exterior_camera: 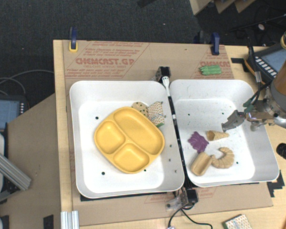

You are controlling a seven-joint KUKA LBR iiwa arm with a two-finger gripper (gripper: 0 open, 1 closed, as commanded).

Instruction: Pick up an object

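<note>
Nothing picked up yet, whole task still ahead. Gripper (231,122) hanging over right bin (200,92), holding nothing; can't tell if spread or pressed together from this angle. Candidates all lying on bin floor: small tan piece (216,136) just beside gripper tip, purple piece (198,141), croissant (223,158), tan cylinder (200,163). Yellow divided plate (128,140) sitting in left bin (81,128), well apart from gripper. Guessing tan piece is easiest grab.

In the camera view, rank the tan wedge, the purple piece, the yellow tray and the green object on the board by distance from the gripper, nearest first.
From the gripper:
1. Tan wedge, right bin, just below-left of the gripper.
2. Purple piece, right bin, further left.
3. Green object, on the board above the right bin.
4. Yellow tray, left bin.
</note>
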